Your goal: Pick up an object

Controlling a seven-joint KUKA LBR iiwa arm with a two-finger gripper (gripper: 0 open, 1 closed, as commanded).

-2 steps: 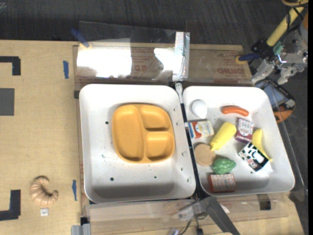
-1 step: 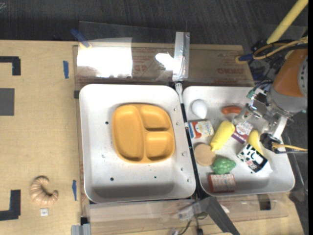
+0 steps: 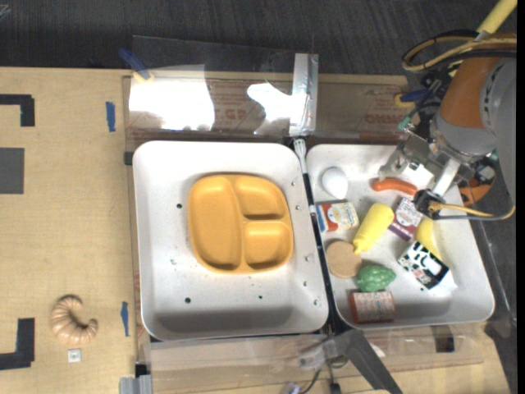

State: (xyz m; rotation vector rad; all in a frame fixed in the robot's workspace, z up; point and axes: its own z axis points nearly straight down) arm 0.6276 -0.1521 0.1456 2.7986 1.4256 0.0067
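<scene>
Yellow bottle (image 3: 373, 225) — hemmed by cookie (image 3: 342, 258), broccoli (image 3: 375, 277), carton (image 3: 337, 217).

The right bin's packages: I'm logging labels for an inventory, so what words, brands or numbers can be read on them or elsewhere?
None can be read.
Red-and-white packet: print too blurred.
Red can: label too blurred.
Black-and-white carton: pattern, no legible text.
Cardboard behind the bins: faint printing, unreadable.

At the frame's right, the gripper (image 3: 417, 173) hangs over the right bin (image 3: 480, 294), just above an orange sausage-shaped toy (image 3: 394, 185). A yellow bottle (image 3: 373, 226) lies at that bin's centre. The left bin (image 3: 156, 245) holds a yellow divided plate (image 3: 240, 222).
</scene>
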